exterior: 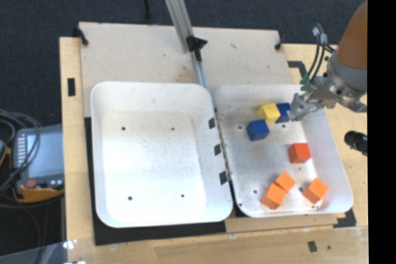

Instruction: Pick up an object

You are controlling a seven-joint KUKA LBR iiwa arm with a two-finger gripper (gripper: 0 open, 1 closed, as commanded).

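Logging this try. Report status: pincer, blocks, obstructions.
Pincer low in right bin, at a blue block. Grasp unconfirmed. Yellow block touching alongside, crowding it.

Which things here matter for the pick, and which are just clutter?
For the job:
- end effector
- small yellow cube
- two small blue cubes
- four small orange cubes
- right shallow white bin

Lying about:
- left shallow white bin
- slanted aluminium rail

Coloured cubes in right bin
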